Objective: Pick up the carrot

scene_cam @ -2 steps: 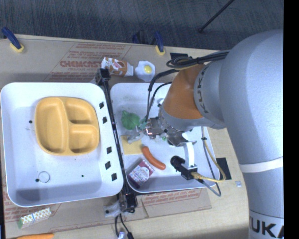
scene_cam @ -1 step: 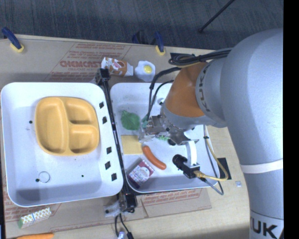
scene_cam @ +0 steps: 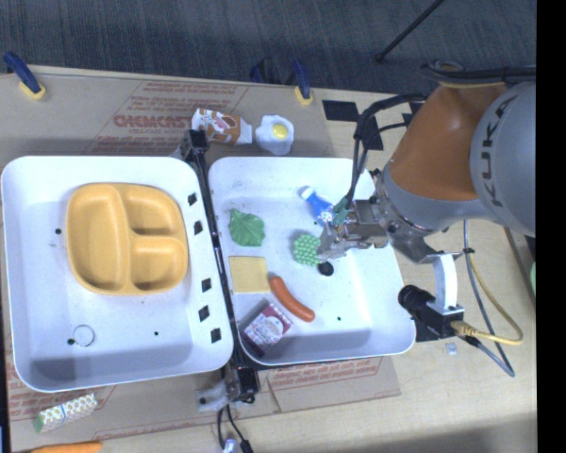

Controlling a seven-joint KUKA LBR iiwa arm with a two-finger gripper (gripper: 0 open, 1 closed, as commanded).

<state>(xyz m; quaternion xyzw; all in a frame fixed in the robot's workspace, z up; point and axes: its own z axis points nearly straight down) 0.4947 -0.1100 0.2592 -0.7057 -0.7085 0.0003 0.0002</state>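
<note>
The carrot [scene_cam: 291,298], a short orange-red stick, lies slantwise on the floor of the right bin [scene_cam: 382,333], near its front. My gripper [scene_cam: 330,249] hangs over the middle right of that bin, above and to the right of the carrot and apart from it. It sits right beside a green dotted piece [scene_cam: 306,248], with a blue-and-white item [scene_cam: 313,199] just behind it. Nothing shows in the gripper's grasp.
The right bin also holds a green leafy piece [scene_cam: 246,226], a yellow cheese slice [scene_cam: 248,274] next to the carrot, and a dark red packet [scene_cam: 267,328] at the front wall. A yellow divided tray [scene_cam: 127,237] sits in the left bin [scene_cam: 28,347]. Small items stand behind the bins.
</note>
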